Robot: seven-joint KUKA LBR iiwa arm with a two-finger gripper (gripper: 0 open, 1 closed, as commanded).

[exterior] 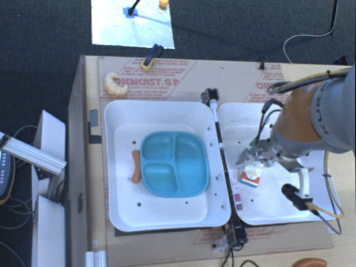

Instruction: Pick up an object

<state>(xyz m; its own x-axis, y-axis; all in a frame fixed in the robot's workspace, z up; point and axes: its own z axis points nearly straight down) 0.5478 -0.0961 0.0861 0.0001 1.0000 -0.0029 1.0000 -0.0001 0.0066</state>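
Right now I see my gripper [251, 156] low in the right bin [245, 121], just above a small red-and-white packet [251, 176]; I cannot tell how its jaws stand. Over in the left bin [119, 149], 1 blue divided plate [174, 164] lies beside an orange sausage-shaped piece [136, 166].

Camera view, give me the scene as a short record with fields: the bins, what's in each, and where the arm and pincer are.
left bin: blue divided plate in the middle, orange sausage-shaped item lying beside the plate's left edge
right bin: small white, yellow and red packet near its centre
arm: reaches in from the right, over the right bin
pincer: low over the right bin, just above the packet in the image
contact with packet: cannot tell
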